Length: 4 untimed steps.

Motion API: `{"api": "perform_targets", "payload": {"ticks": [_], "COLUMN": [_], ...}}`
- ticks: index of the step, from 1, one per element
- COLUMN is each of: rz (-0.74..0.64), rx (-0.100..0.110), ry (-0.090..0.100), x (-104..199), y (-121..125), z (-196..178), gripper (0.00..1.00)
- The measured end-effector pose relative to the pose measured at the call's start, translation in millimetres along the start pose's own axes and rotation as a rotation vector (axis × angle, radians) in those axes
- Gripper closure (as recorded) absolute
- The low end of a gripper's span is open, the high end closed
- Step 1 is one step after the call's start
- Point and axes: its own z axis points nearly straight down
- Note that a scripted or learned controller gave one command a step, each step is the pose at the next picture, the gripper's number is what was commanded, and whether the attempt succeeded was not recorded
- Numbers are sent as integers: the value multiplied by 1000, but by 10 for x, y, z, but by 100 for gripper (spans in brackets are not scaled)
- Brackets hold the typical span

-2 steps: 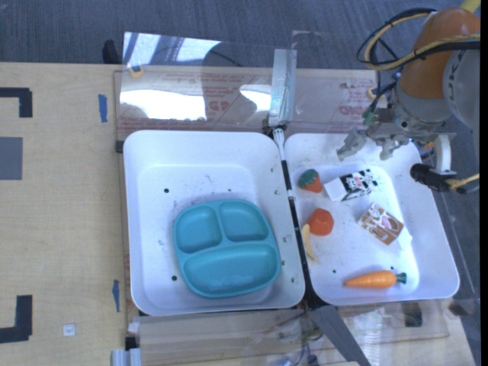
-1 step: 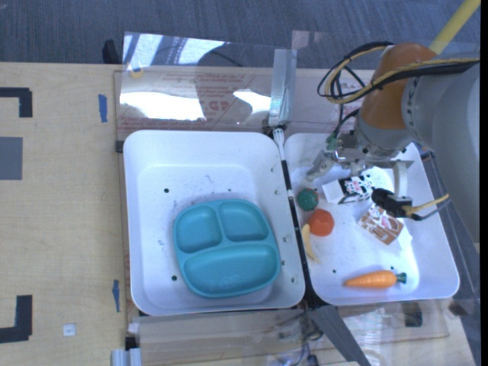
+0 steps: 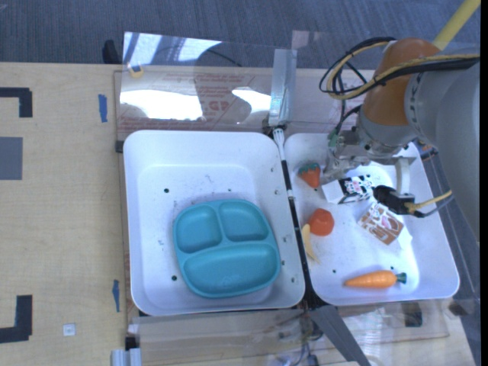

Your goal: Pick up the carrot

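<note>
Near the front edge of the right bin [image 3: 435, 280] we see the carrot [image 3: 371, 280] lying on its side, orange body pointing left and green top to the right, apart from everything else. Our gripper [image 3: 333, 168] hangs over the bin's back left part, well away from the carrot, and we cannot tell how it is set. Just beside it sits a small orange-red toy with a green top [image 3: 309, 175]. A round orange piece [image 3: 322, 222] lies further forward, with a pale yellow piece [image 3: 307, 242] touching the bin's left wall. A brown and white packet [image 3: 381, 223] rests toward the middle right. Across in the left bin [image 3: 145, 158] a teal divided tray [image 3: 225, 246] sits upright.
</note>
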Motion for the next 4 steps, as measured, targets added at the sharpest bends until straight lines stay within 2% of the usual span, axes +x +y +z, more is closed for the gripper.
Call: {"api": "perform_targets", "payload": {"ticks": [1, 2, 3, 4], "rz": [2, 282, 662, 687], "rx": [0, 4, 30, 33], "ry": [-4, 1, -2, 0], "x": [-27, -154, -630, -636], "y": [-4, -694, 85, 86], "z": [-2, 99, 112, 113], "gripper": [0, 0, 0, 0]}}
